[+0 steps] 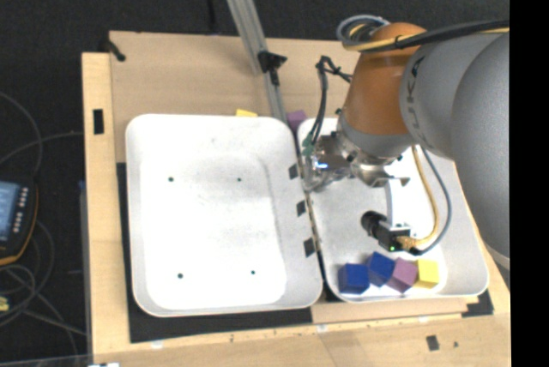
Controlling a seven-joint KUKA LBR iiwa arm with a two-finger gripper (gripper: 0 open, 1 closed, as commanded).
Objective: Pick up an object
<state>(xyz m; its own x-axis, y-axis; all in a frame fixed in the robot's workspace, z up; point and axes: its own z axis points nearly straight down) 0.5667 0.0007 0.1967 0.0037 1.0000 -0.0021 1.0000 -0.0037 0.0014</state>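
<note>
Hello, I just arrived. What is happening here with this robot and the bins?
A grey KUKA arm reaches from the right into the right bin, trying to pick up an object. Its hand is low at the bin's left wall; nothing shows between its fingers. Small blocks, two blue, a purple and a yellow, lie together at the bin's near edge. The left bin sits beside it.

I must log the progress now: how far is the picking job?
Nothing looks picked yet. The end effector sits low at the right bin's left wall, away from the blue, purple and yellow blocks in its near corner. Reaching, gripping and lifting one remain.
</note>
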